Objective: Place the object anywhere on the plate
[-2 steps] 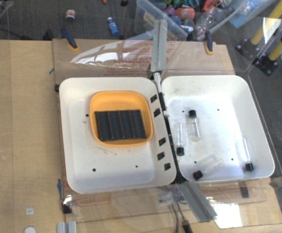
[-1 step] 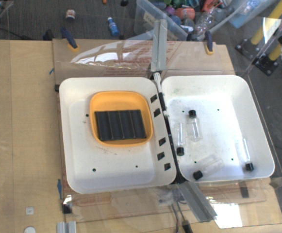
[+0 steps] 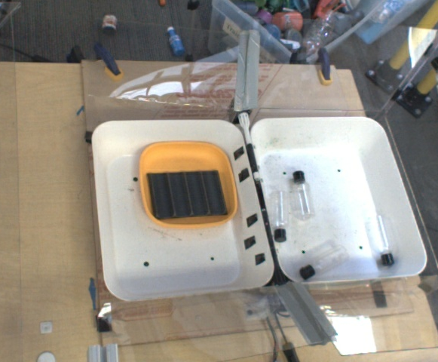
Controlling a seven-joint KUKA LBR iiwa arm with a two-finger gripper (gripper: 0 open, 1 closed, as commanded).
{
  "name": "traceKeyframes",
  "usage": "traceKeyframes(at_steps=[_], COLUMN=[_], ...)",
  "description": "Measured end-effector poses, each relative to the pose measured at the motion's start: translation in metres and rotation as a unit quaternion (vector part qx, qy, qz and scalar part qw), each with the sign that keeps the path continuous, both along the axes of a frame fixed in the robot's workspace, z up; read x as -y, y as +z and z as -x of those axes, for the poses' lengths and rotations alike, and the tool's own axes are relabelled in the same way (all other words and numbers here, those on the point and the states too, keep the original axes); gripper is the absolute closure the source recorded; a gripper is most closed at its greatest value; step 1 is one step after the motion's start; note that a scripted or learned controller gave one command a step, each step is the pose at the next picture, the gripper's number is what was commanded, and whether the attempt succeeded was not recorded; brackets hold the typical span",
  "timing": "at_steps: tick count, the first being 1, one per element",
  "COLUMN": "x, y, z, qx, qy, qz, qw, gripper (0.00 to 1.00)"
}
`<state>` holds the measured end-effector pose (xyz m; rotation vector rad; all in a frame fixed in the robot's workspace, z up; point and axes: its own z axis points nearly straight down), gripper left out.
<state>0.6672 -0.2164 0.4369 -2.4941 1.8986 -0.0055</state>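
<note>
Vials [image 3: 300, 194] w/ black caps in rt bin [image 3: 399, 172]; orange plate [image 3: 188, 157] in left bin [image 3: 120, 225].

A pale grey shape at the upper right edge (cropped) may be the arm [image 3: 424, 45].

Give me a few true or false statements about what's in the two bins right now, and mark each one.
1. The orange plate sits in the left bin. True.
2. A dark ridged block lies on the plate. True.
3. The clear vials are in the left bin. False: they lie in the right bin.
4. All vials stand upright. False: they lie on their sides.
5. The plate is blue. False: it is orange.
</note>
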Motion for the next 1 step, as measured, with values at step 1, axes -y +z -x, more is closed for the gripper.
traceKeyframes(at_steps=[1], x=[-0.0033], y=[-0.0002], z=[-0.0011], qx=[0.001], qy=[0.099], qz=[0.0009], qw=[0.9951], gripper=[1.0])
